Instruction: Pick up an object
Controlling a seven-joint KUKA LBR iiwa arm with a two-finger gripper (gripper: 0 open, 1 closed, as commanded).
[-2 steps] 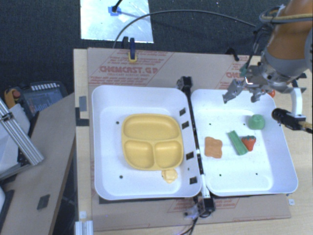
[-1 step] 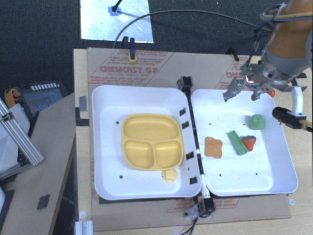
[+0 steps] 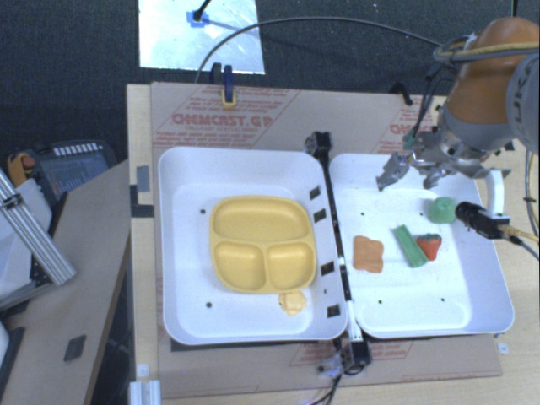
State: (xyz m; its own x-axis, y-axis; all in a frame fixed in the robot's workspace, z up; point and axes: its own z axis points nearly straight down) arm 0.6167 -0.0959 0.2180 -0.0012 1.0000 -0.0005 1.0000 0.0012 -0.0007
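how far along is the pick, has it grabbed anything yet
Nothing looks picked up. The gripper hangs above the right bin, with nothing visible between its fingers. The orange piece, green stick, strawberry and green lump lie on the bin floor. Descent, grasp and lift remain.

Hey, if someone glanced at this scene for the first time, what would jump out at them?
Probably the yellow divided tray in the middle of the left bin, with a small yellow piece at its near edge. Next, the grey-and-orange arm over the right bin, above an orange piece, green stick, strawberry and green lump.
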